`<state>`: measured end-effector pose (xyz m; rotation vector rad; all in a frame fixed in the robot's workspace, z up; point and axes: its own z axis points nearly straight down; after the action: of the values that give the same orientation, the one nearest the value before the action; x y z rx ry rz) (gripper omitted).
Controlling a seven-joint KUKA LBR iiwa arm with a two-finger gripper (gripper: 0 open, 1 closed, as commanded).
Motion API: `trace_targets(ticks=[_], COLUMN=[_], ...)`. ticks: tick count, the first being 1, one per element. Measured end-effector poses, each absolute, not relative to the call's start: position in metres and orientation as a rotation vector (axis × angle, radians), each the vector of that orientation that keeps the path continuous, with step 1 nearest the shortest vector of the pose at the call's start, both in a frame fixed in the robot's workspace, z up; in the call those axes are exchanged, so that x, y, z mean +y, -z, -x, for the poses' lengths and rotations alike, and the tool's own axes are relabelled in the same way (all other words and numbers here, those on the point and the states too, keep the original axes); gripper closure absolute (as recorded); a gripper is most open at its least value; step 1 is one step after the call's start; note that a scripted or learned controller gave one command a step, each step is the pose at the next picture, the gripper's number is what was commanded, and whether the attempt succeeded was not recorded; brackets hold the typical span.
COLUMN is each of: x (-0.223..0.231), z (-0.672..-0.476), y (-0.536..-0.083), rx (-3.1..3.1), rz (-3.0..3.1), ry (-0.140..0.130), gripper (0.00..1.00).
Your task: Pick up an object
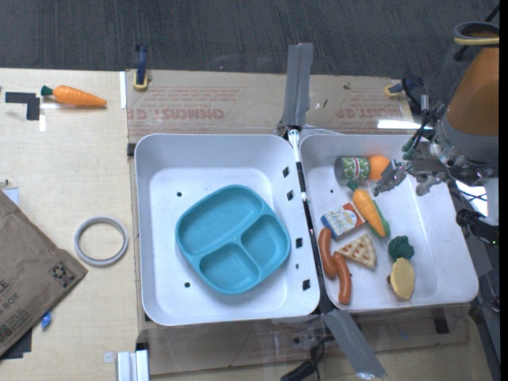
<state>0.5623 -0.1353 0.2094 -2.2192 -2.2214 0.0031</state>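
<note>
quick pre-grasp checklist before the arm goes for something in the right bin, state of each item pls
1. Claw is over the right bin: ok, near its upper right part.
2. Claw is free of any load: cannot tell, the fingers are too small to read.
3. A target lies near the claw: ok, the toy carrot and the green can lie just to its left.
4. The target has room around it: not ok, the carrot touches the small carton, and an orange ball sits against the can.
5. The left bin is ready to receive: ok, it holds a blue divided plate.
</note>
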Motion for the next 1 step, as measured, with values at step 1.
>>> trace_targets(ticks=[1], x=[-0.0931], z=[-0.5498], y=[-0.1935], rx=[-2.34], rz=[2.093], ry=[-0.003], gripper=[0.0])
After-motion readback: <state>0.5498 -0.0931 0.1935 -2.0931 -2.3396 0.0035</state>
